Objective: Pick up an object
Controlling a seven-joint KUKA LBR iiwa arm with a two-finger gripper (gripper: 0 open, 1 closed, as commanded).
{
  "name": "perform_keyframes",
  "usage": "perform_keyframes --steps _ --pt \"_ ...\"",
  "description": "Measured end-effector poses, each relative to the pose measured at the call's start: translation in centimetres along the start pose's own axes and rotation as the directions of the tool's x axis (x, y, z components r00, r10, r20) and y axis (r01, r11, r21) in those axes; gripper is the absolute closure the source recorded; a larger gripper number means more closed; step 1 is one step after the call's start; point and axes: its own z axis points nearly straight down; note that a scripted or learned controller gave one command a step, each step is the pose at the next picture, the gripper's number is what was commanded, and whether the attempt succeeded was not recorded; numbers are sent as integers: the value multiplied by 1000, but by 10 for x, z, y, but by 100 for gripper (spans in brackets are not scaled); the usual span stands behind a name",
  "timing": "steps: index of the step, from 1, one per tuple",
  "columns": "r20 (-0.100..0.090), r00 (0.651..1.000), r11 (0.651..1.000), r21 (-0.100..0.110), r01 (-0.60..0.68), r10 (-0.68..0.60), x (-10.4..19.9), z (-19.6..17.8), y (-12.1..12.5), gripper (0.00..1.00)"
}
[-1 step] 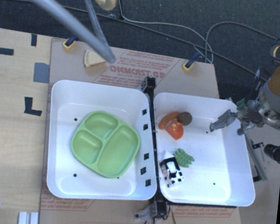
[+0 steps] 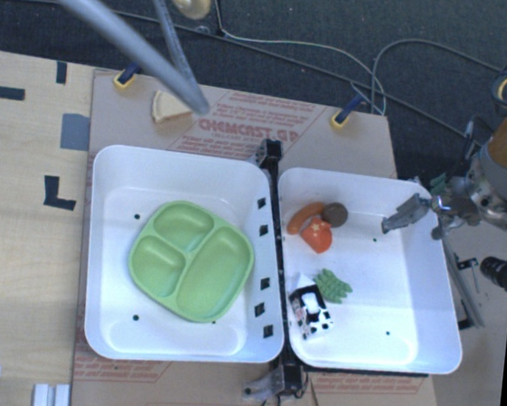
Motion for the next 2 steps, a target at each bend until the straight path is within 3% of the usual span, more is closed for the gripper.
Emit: perform_keyframes --steps 2 --pt "0 1000 1000 5 0 0 -10 115 3 0"
